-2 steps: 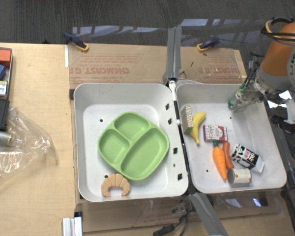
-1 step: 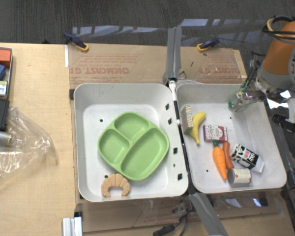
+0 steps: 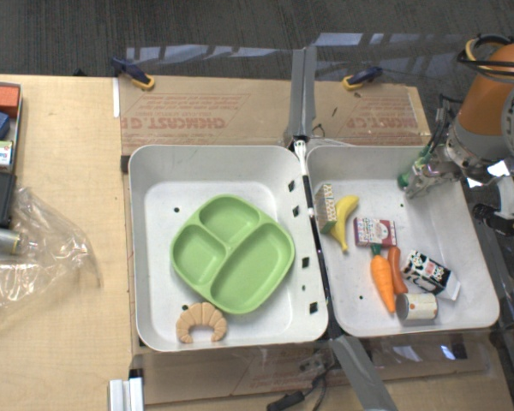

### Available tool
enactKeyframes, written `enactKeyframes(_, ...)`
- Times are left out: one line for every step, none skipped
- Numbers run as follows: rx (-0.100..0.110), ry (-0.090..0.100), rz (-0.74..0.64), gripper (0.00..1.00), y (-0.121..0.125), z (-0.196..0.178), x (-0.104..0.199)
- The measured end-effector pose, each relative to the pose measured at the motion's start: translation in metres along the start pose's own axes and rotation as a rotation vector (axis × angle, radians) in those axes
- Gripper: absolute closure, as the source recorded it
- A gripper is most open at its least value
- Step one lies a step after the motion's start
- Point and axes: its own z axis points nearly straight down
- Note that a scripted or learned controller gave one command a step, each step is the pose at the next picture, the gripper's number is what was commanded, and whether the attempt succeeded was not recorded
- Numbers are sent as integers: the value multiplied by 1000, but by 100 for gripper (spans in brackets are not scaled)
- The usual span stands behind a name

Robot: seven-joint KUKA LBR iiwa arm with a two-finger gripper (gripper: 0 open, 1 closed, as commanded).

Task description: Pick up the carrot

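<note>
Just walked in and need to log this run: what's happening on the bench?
A grey and orange arm reaches in from the right, its gripper hovering over the upper right corner of the right bin. The carrot it is meant to pick up lies untouched lower in that bin, among a banana and small cartons. The left bin holds a green divided plate and a croissant.

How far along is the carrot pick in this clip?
Nothing looks done yet: the carrot lies in the right bin, beside the red sausage and below the small red box. The hand sits at the bin's upper right, apart from it. Reaching, grasping and lifting remain.
</note>
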Motion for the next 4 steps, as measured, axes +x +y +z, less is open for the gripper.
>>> enactKeyframes(4, 1, -2, 100, 0, -6, 1)
enactKeyframes(6, 1, -4, 100, 0, -12, 1)
enactKeyframes(-18, -6, -126, 100, 12, -4, 68)
enactKeyframes(-16, -5, -124, 100, 12, -11, 67)
